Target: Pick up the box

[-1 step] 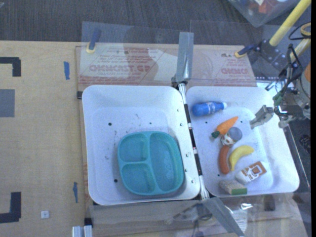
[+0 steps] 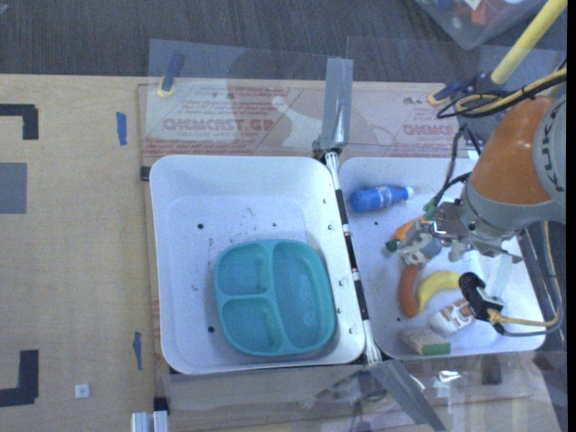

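Two white bins side by side. Left bin (image 2: pixel 180 196) holds a teal divided tray (image 2: pixel 274 297), lying flat near the front. Right bin (image 2: pixel 378 318) is crowded: blue bottle (image 2: pixel 379 197) on its side at the back, long axis left-right with the cap to the right; an orange sausage-like item (image 2: pixel 409 291) touching a banana (image 2: pixel 443 283); a small white-and-red item (image 2: pixel 453 316) just right of those. The box (image 2: pixel 425 342), small and tan with a green end, lies flat at the front edge of the right bin, long axis roughly left-right, green end to the right. Gripper (image 2: pixel 423 234) hangs over the middle of the right bin, well apart from the box; arm (image 2: pixel 517 165) covers the bin's right side. Finger state cannot be told: the tips blend into clutter.
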`<state>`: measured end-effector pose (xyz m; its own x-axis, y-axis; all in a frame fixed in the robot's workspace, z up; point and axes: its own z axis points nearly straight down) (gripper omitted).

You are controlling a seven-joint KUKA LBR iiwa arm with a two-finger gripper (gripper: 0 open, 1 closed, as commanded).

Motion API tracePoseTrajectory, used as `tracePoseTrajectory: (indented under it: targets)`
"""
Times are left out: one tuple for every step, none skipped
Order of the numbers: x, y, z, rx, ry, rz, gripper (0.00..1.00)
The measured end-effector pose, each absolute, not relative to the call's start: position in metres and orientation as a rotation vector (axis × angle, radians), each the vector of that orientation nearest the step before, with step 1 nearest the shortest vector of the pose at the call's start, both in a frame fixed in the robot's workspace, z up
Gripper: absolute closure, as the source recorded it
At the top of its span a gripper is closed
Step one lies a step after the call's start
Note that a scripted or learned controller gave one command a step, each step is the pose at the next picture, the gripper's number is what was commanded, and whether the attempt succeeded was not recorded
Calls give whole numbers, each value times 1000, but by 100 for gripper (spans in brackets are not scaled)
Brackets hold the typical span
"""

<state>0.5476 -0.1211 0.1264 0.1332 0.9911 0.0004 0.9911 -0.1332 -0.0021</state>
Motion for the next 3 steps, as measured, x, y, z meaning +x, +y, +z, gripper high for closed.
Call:
tracePoseTrajectory:
  targets:
    - [531,-116,88,-2453,-1969,-8,0]
    - [532,-118,99,-2461,-1963,-13,100]
    - [532,-118,99,-2461,-1963,-13,0]
